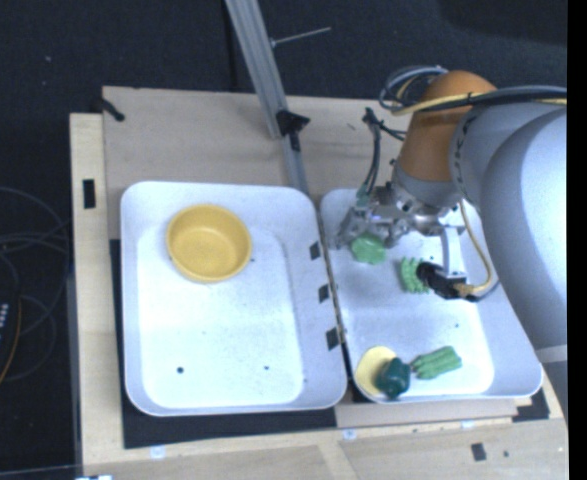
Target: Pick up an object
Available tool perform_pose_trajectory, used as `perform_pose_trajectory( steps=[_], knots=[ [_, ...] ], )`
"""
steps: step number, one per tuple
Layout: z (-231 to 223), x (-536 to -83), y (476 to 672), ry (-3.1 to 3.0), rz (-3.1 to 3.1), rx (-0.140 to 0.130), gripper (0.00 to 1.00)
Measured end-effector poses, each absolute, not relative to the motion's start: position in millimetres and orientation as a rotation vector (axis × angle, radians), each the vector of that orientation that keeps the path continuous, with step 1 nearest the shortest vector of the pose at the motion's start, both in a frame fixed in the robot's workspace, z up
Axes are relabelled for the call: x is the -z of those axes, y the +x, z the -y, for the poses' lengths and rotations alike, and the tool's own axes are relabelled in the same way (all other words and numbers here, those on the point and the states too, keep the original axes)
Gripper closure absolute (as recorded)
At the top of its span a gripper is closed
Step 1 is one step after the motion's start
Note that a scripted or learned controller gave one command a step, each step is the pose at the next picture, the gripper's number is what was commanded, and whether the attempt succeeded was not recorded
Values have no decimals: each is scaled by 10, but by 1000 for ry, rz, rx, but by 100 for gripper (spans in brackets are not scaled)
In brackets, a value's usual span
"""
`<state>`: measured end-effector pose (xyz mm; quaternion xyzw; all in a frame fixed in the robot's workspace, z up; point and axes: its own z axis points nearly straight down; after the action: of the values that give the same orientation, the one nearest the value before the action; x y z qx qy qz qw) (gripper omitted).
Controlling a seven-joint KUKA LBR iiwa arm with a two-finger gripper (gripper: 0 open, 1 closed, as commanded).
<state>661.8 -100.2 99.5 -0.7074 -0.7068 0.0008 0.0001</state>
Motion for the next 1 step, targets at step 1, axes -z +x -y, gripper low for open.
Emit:
perform_pose_trajectory(
  steps=[1],
  knots=[
    [1005,-1120,6629,-2225,2220,3,100]
  ],
)
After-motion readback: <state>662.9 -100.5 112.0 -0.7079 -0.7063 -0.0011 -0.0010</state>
